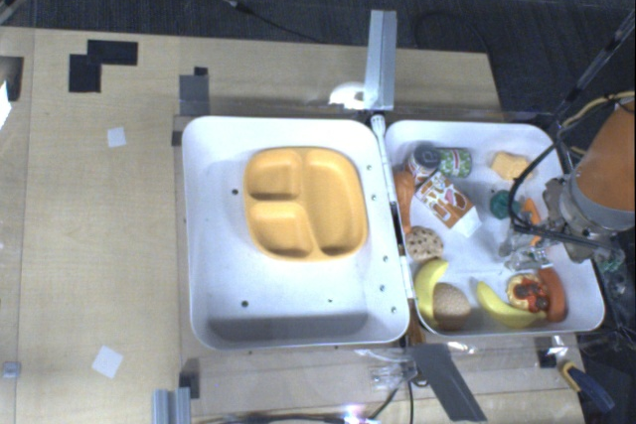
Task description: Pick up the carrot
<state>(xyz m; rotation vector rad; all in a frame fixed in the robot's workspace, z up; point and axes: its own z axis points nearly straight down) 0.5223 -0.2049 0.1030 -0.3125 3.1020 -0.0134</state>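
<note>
The arm reaches in over the right bin, grey wrist and orange band hanging above that bin's right wall. Its claw is low among the clutter toward the bin's right side — whether it is spread or closed on anything, I cannot tell; cables and metal parts blur together there.

The carrot lies along the right bin's left wall, a long orange shape pressed close to the rim, well apart from the claw. Just beside it sits a small carton with red and white print; the lettering is too small to read. Above the carton is a green-labelled can on its side, writing illegible. A cookie sits below the carrot, then a banana and a brown roll at the bin's front-left corner. A second banana curves along the front wall, touching a red and orange piece.

Left of the right bin, the other bin holds a yellow divided plate — plenty of bare white floor around it. Pale worktop stretches further left.
</note>
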